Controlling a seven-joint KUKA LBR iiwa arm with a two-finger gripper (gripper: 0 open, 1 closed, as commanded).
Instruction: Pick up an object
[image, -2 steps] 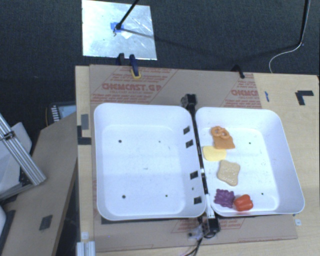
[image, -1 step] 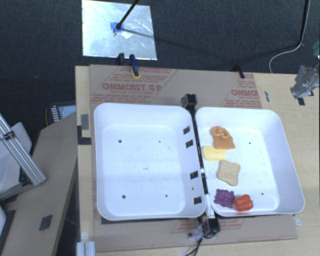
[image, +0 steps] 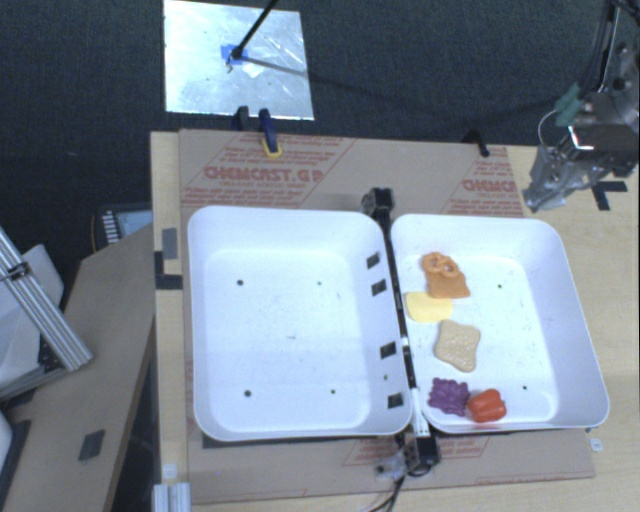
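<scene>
The right bin (image: 560, 300) contains five small objects, grouped along its left half. From far to near: one orange, knobbly pretzel-like piece (image: 442, 274); one pale yellow, smooth flat piece (image: 426, 307), just beside it; one beige, grainy, bread-shaped slice (image: 458, 345); one purple, bumpy grape-like cluster (image: 449, 397); one red, glossy rounded piece (image: 487, 405), touching or nearly touching the purple cluster. Both bins are shallow, white, smooth plastic with rounded corners. The left bin (image: 290, 320) shows several dark dots on its floor. The gripper (image: 553, 180) hangs beyond the right bin's far right corner, well apart from all five objects; how far it is open cannot be determined, and nothing is seen in its grasp. The bins rest on one printed cardboard sheet (image: 290, 170).
</scene>
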